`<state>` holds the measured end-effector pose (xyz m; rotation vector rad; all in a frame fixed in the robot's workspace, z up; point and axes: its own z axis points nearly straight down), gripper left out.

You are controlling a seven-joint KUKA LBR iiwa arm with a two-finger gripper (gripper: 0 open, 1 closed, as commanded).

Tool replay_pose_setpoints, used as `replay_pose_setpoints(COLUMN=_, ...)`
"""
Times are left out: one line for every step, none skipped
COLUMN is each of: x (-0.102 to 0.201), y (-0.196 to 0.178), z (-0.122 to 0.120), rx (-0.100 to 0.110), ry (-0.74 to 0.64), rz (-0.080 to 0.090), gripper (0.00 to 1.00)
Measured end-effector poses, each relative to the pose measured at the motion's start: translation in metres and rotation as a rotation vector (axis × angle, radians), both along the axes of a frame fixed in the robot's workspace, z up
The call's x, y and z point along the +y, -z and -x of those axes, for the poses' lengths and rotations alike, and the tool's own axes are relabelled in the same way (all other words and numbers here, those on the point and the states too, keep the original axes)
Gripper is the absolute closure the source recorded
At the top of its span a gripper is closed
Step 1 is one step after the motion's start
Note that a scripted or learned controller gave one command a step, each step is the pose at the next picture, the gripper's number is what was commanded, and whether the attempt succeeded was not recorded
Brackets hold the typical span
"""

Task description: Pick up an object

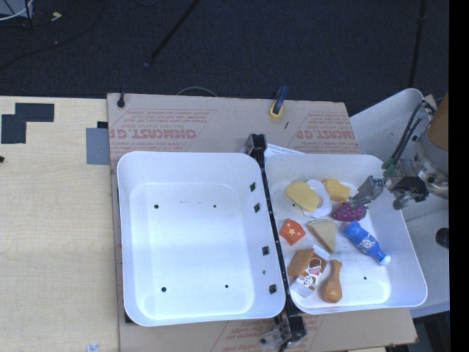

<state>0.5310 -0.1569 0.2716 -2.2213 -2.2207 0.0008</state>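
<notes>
Left bin (146, 174) bare. Right bin (399, 284) crowded: orange block (292, 231), yellow lemon (303, 196), drumstick (332, 282), blue bottle (366, 243). Purple grapes (349, 212) at bin's 2 o'clock, tool (368, 190) just above; tool state: cannot tell. Risk: grapes slip or the nearby bottle gets nudged, clutter too tight.

Pale wooden bench (51, 233) — dark floor (220, 35) behind.

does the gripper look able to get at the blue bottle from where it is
Probably yes. The blue bottle lies on its side near the right bin's right wall, with nothing on top of it. The gripper is just above it in the view, by the purple object.
</notes>
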Motion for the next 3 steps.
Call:
replay_pose_setpoints(x=-0.014, y=0.135, z=0.049, rx=0.008, ry=0.001, rz=-0.003, gripper=0.00)
replay_pose_setpoints(x=0.049, y=0.186, z=-0.002, rx=-0.003, ry=-0.004, rz=0.000, gripper=0.00)
replay_pose_setpoints(x=0.046, y=0.175, z=0.001, rx=0.003, ry=0.004, rz=-0.002, gripper=1.00)
